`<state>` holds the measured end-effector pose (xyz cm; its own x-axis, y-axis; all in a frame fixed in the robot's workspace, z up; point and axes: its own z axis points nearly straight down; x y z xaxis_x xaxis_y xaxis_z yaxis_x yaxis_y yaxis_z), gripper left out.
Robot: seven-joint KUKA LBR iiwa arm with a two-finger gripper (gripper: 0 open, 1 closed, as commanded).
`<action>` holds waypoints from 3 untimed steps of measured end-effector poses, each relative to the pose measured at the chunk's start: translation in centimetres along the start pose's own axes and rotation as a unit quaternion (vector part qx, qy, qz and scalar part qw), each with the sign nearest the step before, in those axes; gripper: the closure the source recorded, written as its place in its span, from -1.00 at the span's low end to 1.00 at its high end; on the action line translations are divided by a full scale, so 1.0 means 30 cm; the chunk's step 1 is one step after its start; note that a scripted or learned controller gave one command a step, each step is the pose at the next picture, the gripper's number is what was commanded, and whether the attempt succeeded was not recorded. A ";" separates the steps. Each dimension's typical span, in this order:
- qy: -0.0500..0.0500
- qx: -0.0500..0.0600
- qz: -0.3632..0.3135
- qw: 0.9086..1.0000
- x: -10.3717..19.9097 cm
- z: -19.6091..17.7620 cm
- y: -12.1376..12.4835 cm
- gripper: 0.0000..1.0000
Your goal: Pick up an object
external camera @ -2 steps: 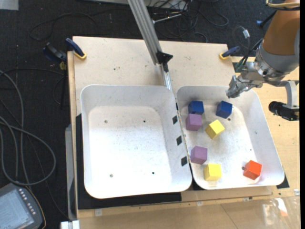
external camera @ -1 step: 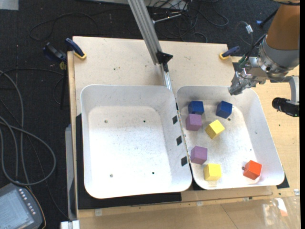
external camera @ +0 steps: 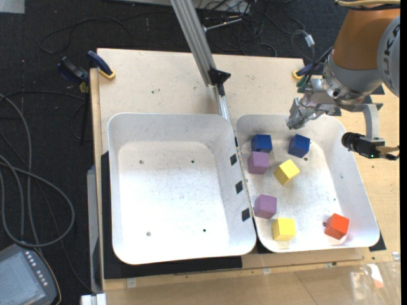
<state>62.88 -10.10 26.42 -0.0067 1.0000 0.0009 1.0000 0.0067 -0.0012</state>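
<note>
The right bin [external camera: 356, 189] holds several small cubes. Two blue cubes [external camera: 261, 143] [external camera: 299, 146] lie near its far side, with a purple cube [external camera: 258, 162] and a yellow cube [external camera: 287, 171] just in front of them. Nearer the front are another purple cube [external camera: 265, 205], a second yellow cube [external camera: 283, 229] and an orange cube [external camera: 337, 226]. My gripper [external camera: 297, 121] hangs over the bin's far edge, just above and behind the right blue cube. Nothing shows between its fingers.
The left bin [external camera: 127, 138] sits beside the right one, with black clips along their shared wall. A slanted aluminium bar [external camera: 194, 33] crosses the bench behind the bins. Clamps [external camera: 102, 65] hold the bench board at its far corners.
</note>
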 end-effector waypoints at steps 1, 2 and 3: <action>0.000 0.000 0.000 1.000 0.166 0.054 0.012 1.00; 0.000 0.000 -0.001 1.000 0.373 0.055 0.001 1.00; 0.000 -0.001 -0.001 1.000 0.566 0.093 0.042 1.00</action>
